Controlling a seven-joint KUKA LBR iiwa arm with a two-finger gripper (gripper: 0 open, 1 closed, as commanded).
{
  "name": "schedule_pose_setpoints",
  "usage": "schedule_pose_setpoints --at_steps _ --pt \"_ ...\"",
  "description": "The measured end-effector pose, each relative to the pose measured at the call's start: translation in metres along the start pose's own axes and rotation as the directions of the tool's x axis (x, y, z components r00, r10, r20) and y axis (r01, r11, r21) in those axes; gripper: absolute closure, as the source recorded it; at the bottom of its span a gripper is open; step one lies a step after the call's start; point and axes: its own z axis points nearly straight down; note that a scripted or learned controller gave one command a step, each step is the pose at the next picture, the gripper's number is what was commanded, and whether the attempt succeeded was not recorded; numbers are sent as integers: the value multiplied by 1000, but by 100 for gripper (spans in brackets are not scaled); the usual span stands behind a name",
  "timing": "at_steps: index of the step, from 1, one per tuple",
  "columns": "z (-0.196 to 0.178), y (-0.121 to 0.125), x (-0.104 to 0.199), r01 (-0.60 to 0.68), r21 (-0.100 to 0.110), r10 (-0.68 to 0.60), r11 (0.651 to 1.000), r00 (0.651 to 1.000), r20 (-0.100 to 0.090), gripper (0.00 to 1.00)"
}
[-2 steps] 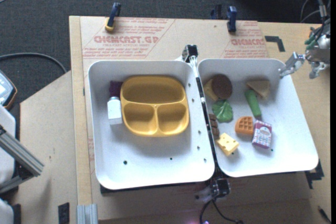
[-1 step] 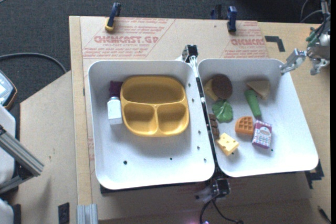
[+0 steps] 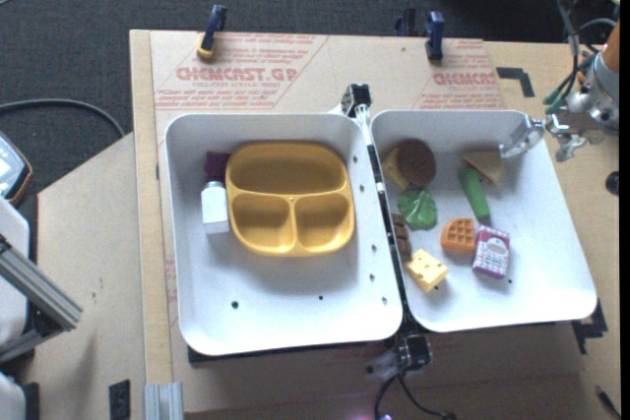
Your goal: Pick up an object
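From my seat I see the gripper (image 3: 522, 138) at the upper right corner of the right bin (image 3: 551, 295), reaching in from the right. It hangs near the bin's back wall, and I cannot tell how it is set at its tip from this angle. Nothing shows in its grasp.

The things to pick lie in the right bin. Closest to the gripper is a tan wedge (image 3: 485, 167), just below and left of it. Beside that lies a green stick (image 3: 474, 194); its long axis runs from upper left to lower right, nearly along the bin's depth, the lower end pointing toward the pink carton (image 3: 491, 253). The carton sits tilted, just right of a round waffle (image 3: 458, 237). A cheese block (image 3: 427, 270) lies below the waffle, near the dividing wall. A green leaf (image 3: 418, 209) sits under a brown patty (image 3: 414, 162), which overlaps a yellowish piece on its left. A small brown item lies against the dividing wall, too small for me to name.

In the left bin (image 3: 266, 320) a yellow divided tray (image 3: 290, 197) rests in the middle, with a white bottle (image 3: 215, 208) upright-looking at its left edge and a dark purple item (image 3: 217, 162) just above the bottle.
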Motion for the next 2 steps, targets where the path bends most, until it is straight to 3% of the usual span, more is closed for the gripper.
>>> schedule_pose_setpoints --at_steps 2 --pt "104 -2 -9 -1 0 1 1000 1000 -2 0"
